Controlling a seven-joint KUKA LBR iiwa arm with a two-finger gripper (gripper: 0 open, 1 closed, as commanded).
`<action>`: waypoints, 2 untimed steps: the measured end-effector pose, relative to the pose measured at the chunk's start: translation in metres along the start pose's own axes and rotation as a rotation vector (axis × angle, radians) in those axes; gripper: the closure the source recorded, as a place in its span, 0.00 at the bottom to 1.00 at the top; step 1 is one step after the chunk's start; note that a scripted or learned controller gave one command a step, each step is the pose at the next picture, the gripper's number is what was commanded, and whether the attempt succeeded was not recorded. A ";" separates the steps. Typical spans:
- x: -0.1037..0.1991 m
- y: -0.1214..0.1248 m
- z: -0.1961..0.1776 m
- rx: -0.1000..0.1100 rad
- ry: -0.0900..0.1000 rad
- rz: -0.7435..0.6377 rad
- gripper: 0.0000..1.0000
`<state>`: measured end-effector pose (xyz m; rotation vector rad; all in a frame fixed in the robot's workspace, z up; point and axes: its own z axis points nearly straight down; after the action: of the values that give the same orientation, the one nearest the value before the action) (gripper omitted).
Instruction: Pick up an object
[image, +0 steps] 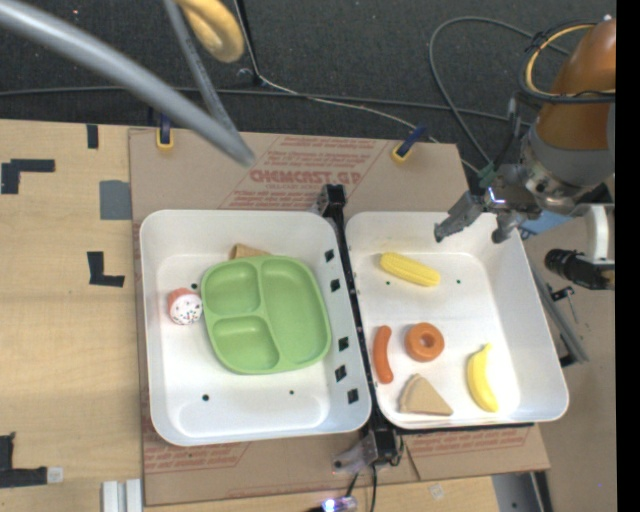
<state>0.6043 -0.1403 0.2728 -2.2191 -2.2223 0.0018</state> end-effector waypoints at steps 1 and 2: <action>0.006 0.006 0.048 0.003 0.000 0.000 0.00; 0.005 0.009 0.093 0.004 -0.001 0.000 0.00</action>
<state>0.6131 -0.1350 0.1799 -2.2176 -2.2205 0.0072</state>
